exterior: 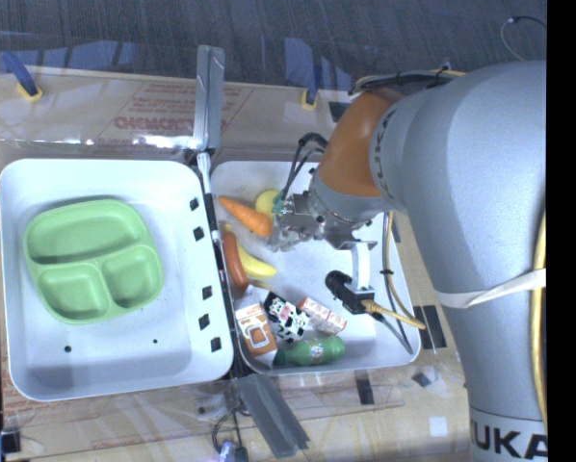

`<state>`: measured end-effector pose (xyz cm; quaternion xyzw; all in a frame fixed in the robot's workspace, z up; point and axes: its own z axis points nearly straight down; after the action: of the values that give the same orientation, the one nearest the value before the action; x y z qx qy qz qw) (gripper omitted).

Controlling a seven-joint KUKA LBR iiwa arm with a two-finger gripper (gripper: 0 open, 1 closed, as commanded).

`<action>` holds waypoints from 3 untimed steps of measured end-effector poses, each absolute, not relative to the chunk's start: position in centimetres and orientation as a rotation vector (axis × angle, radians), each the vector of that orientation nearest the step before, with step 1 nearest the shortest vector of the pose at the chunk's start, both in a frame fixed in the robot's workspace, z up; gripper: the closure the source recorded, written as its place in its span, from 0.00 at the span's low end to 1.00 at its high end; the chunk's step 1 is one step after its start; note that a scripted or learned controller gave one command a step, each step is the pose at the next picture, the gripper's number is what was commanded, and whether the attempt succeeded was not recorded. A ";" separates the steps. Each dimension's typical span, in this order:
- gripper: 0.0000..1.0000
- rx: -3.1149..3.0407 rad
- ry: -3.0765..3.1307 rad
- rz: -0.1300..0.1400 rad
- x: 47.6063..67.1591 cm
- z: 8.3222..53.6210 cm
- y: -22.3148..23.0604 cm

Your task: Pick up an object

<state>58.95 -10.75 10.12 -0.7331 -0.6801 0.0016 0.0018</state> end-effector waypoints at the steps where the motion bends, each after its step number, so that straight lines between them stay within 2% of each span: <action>1: 0.00 -2.301 -2.134 0.006 58.9 10.1 -10.8; 2: 0.00 -2.342 -2.091 0.003 63.7 9.2 -9.6; 3: 1.00 -2.334 -2.098 0.005 63.7 10.2 -9.5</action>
<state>63.69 -9.48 10.17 -0.7437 -0.6685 0.0016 0.0018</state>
